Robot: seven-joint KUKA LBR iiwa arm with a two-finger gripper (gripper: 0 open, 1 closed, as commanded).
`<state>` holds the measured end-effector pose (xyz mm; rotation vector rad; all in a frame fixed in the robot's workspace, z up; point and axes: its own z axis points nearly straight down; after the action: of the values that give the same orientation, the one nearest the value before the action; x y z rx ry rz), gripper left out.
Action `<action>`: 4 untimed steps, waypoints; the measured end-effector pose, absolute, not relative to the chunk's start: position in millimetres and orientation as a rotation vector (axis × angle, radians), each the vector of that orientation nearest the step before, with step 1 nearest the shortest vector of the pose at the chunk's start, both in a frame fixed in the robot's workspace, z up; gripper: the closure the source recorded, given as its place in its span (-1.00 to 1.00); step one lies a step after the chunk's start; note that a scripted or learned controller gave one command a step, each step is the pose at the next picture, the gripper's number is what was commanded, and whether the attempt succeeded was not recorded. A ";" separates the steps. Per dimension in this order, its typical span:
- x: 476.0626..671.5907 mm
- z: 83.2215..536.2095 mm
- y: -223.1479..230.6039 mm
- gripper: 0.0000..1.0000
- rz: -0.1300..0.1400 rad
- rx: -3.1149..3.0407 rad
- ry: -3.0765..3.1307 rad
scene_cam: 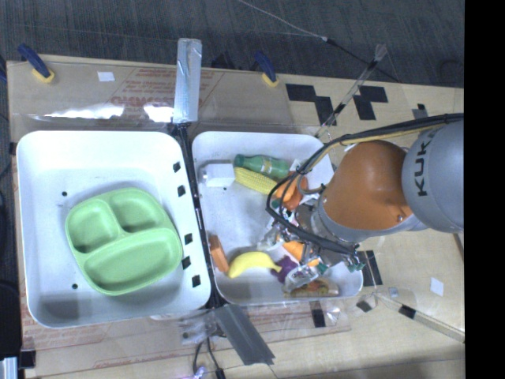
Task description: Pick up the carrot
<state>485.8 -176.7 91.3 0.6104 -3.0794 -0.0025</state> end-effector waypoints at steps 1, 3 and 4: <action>488.0 101.3 -174.1 1.00 -0.003 0.625 -3.079; 485.0 91.8 -160.7 1.00 -0.003 0.502 -3.097; 523.7 161.9 -100.5 1.00 -0.001 -0.088 -3.145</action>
<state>523.7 -100.5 161.9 -0.0881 -3.1445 -0.0007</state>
